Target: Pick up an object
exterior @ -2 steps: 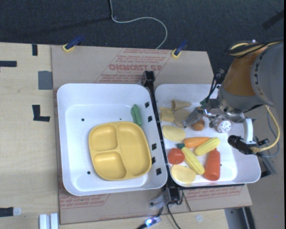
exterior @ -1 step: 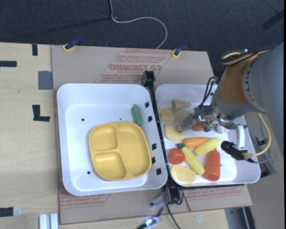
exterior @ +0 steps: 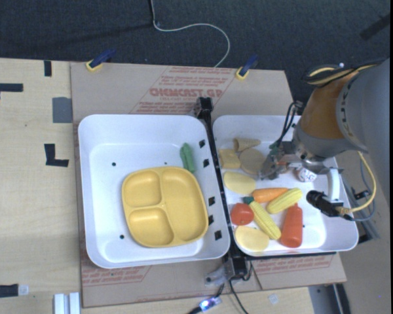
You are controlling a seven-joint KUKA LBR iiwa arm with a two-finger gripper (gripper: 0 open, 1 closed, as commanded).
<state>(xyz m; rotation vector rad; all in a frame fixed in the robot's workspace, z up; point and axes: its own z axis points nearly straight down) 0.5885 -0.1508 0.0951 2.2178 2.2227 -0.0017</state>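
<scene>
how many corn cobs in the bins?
2, both in the right bin: one corn cob just below the carrot, the other corn cob lying diagonally beside the tomato. More could be hidden under the arm.

The gripper (exterior: 273,167) hangs low inside the right bin (exterior: 337,241), near that bin's middle. Just to its left lie several flat food pieces (exterior: 243,156), one perhaps touching it, though the view is too poor to be sure. Below the gripper, toward the near rim, a carrot (exterior: 270,194) lies beside two corn cobs (exterior: 283,199), with a tomato (exterior: 242,213) left of them and a sausage (exterior: 291,226) to their right. Far to the gripper's left sits the left bin (exterior: 98,175), holding a divided plate (exterior: 164,205); a small pepper (exterior: 187,157) lies just behind that plate.
</scene>
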